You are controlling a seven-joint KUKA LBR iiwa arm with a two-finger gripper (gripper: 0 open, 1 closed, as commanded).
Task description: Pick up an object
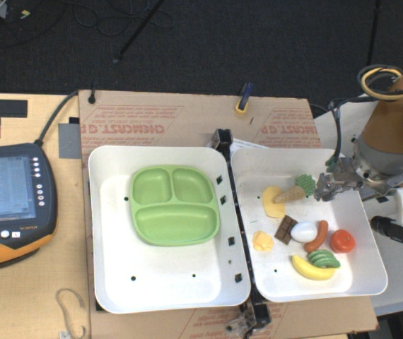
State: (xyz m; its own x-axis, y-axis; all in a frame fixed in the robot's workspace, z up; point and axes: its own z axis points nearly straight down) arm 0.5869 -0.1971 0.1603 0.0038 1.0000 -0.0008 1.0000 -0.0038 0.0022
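- The gripper point(326, 186) sits low over the right bin point(371, 277), at its upper right part; how its fingers stand can't be told from up here.
- Right beside it, to the left, the green broccoli piece point(305, 183), with the ice-cream cone point(288, 195) lying just below that, its tip pointing left onto the yellow cheese wedge point(272, 202).
- Lower in the bin, a cluster: brown chocolate bar point(285, 229), white egg point(303, 232) touching it, sausage point(317, 236) against the egg, red tomato point(342, 241) just right.
- Along the near edge, the banana point(312, 268) with a green slice point(324, 258) resting on it; a small yellow piece point(262, 241) sits apart to the left.
- Nothing shows lifted; every toy lies on the bin floor.
- Over in the left bin point(117, 274), a green divided plate point(174, 205).
- Far left on the bench, the teach pendant point(10, 200).
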